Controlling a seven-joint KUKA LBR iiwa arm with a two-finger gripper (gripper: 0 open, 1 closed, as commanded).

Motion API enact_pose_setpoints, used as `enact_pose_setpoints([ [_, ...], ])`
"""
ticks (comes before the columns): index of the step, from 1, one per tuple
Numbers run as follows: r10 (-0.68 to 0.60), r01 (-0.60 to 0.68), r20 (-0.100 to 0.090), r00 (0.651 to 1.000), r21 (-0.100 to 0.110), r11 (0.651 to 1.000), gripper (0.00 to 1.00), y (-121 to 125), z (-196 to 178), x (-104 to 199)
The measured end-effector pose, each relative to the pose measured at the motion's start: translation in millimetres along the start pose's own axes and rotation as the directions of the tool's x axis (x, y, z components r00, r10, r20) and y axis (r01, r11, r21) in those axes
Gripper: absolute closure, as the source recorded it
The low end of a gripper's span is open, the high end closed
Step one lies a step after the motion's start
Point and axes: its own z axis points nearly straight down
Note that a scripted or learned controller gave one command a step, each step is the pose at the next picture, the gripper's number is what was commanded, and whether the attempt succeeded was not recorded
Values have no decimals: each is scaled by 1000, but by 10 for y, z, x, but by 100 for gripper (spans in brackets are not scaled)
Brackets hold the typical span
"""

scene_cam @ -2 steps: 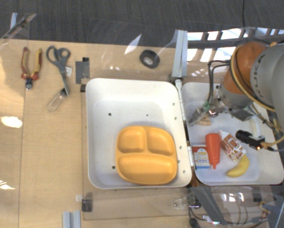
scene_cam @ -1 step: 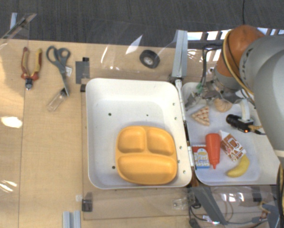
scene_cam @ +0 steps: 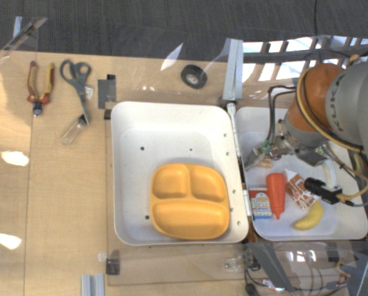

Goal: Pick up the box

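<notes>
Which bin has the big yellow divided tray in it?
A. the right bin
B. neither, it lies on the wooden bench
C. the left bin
C: the yellow tray lies in the left bin, while the right bin holds the carrot, the banana and small boxes.

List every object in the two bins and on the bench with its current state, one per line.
Yellow divided tray: flat in the left bin.
Carrot: lying in the right bin.
Banana: lying near the right bin's front edge.
Brown box: lying tilted, beside the carrot.
Small blue-and-red box: lying left of the carrot.
Scissors: closed, on the bench.
Pliers: closed.
Tape roll: lying flat.
</notes>
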Motion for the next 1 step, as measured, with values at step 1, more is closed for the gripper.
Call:
enact_pose_setpoints([
  [1,243,-243,1,970,3,970,0,372,22,-308],
])
